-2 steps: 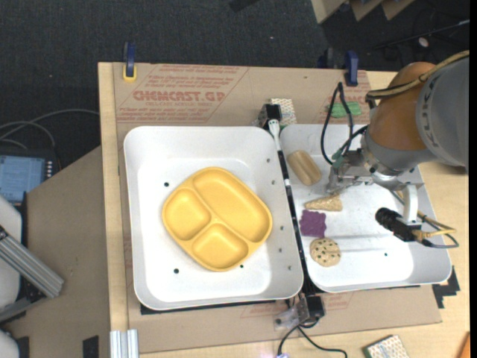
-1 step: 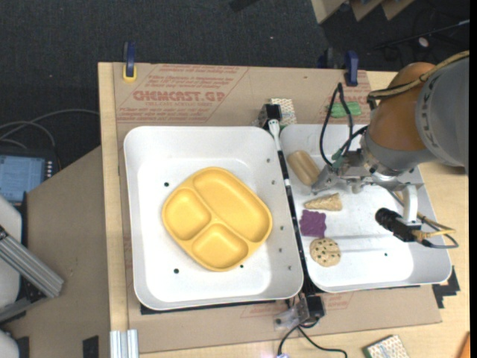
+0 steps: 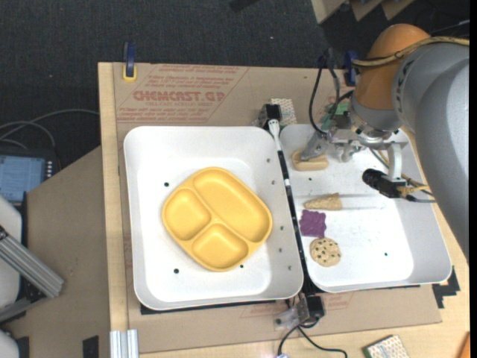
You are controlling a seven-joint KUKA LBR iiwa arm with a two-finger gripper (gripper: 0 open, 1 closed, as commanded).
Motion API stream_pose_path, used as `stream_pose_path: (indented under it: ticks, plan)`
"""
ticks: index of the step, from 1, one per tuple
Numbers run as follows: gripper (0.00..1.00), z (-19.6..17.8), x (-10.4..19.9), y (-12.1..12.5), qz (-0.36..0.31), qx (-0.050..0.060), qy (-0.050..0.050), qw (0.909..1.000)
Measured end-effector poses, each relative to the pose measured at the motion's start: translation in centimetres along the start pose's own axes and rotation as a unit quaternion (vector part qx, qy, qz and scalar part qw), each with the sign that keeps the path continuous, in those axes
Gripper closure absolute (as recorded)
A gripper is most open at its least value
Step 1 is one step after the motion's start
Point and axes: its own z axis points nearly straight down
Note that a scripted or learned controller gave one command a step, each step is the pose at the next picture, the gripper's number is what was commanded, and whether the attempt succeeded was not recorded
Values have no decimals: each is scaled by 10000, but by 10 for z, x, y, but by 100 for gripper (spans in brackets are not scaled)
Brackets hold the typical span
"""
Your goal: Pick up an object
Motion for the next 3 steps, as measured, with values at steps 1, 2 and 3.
stream_pose_path:
  ticks: [1,2,3]
  plan:
    - [0,-1,-37,-116,72,-34,5,10000]
    - [0,-1,-5,-18,2,-96,-4,10000]
    - [0,0,-25,-1,16,-16,15,10000]
